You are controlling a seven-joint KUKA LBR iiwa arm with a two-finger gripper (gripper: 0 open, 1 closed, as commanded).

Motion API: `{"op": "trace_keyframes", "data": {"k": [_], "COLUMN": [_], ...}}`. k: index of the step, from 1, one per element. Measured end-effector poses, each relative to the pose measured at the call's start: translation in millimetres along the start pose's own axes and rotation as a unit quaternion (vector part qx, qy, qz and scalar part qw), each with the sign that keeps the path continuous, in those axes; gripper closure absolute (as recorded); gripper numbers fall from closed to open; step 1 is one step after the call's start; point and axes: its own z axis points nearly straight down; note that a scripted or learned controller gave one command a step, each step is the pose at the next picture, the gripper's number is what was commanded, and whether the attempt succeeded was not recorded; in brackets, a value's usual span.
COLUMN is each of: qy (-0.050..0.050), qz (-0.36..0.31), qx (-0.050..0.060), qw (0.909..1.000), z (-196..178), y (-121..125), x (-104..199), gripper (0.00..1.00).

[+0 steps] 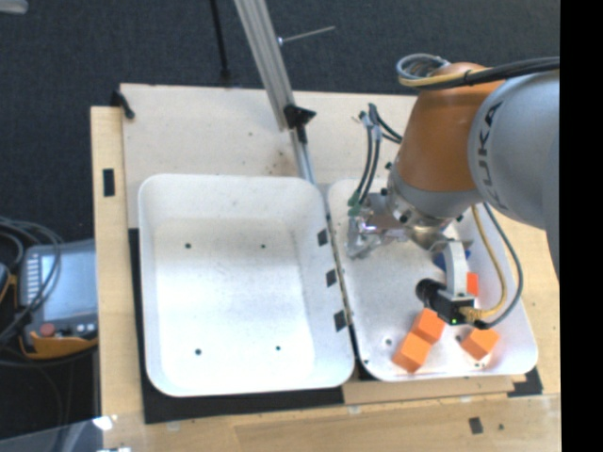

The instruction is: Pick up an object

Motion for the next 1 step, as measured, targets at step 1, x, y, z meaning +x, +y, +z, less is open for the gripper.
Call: {"op": "trace_keyframes", "data": {"k": [1], "qy": [0.000], "qz": [-0.001], "qx": [0.000], "qw": [1.0000], "z": [-10.9], "y": [-21.5], "x": [43.9], "gripper": [1.00]}}
